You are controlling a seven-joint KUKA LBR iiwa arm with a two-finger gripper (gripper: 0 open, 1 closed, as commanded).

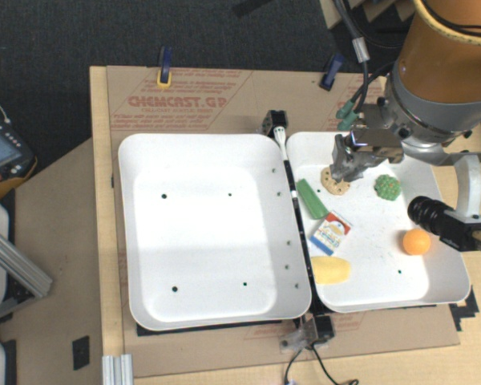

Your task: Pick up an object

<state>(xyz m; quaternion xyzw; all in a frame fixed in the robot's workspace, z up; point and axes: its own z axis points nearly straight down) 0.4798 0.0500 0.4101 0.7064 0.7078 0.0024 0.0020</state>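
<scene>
My gripper [342,173] hangs over the right bin [369,291], near its back left part, directly above a small tan cookie-like piece [333,184]. The fingers point down at that piece and hide its upper part. A green stick [310,198] lies just left of it along the bin's left wall. A green bumpy ball [387,188] sits to the right of the gripper. A small white card with red and blue print [331,234] lies mid-bin, a yellow lump [331,270] below it, and an orange ball [417,242] at the right.
The left bin [144,215] stands beside the right one, their rims meeting at a black divider strip [293,207]. A black cylindrical part [441,219] juts in over the right bin's right edge. Blue clamps [164,66] hold the cardboard base at the back.
</scene>
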